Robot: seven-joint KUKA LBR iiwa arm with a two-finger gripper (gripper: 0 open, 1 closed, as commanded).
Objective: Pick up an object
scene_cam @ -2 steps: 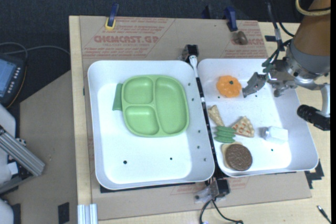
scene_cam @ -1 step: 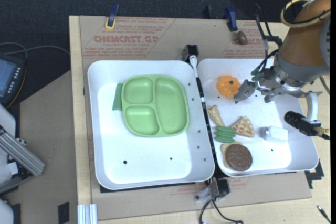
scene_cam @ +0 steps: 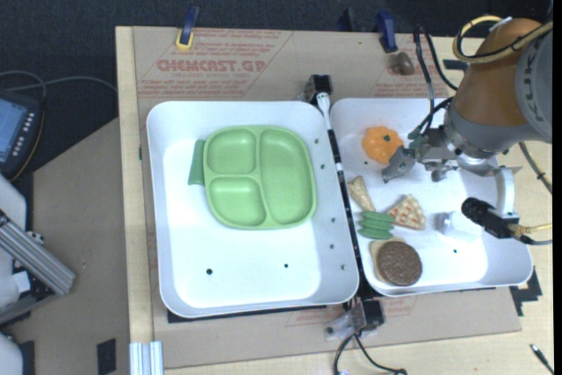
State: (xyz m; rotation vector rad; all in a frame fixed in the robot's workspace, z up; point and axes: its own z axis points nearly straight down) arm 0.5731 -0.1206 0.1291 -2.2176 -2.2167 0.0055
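At the far left we see the left bin [scene_cam: 176,189], and in it a green plate [scene_cam: 260,176] with three compartments, lying toward the bin's upper middle; a darker green tab pokes out at its left edge.

Moving right, past the black divider where the two bins meet, we come to the right bin [scene_cam: 500,263]. Along its left side lie a pale wedge [scene_cam: 360,192], a green pod [scene_cam: 378,225] just below it, and a round brown patty [scene_cam: 399,263] at the near edge. Beside the pod, slightly right, sits a pizza slice [scene_cam: 407,212]. Near the bin's top lies an orange [scene_cam: 381,143], resting on the bin floor.

The gripper [scene_cam: 399,166] hangs just right of and below the orange, close to it. We cannot tell whether its fingers are apart or together, since the grey metal blurs into one shape from this angle. We see nothing lifted off the bin floor.

Further right is the arm [scene_cam: 496,92], its orange band above the grey wrist.
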